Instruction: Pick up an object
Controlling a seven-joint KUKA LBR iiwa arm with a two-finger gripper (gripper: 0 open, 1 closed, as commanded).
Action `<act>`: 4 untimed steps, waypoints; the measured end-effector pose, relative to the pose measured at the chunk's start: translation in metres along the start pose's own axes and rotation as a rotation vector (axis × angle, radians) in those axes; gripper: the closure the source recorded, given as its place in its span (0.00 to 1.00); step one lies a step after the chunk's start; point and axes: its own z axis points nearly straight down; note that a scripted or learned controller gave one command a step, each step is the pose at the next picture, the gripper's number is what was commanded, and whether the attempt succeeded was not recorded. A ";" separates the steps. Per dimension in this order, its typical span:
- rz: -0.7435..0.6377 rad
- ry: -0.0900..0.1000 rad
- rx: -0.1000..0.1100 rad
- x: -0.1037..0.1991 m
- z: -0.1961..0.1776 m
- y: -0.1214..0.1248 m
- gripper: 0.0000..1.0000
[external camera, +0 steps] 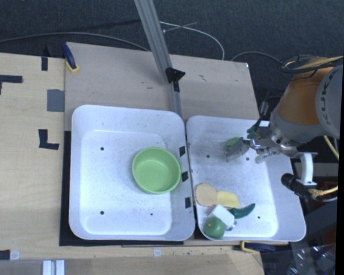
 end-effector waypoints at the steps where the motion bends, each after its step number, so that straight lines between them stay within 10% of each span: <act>1: 0.000 0.000 0.000 -0.001 0.044 -0.002 0.00; 2: -0.001 0.000 -0.003 -0.001 0.031 -0.001 1.00; 4: -0.001 -0.001 -0.012 0.007 -0.079 -0.009 1.00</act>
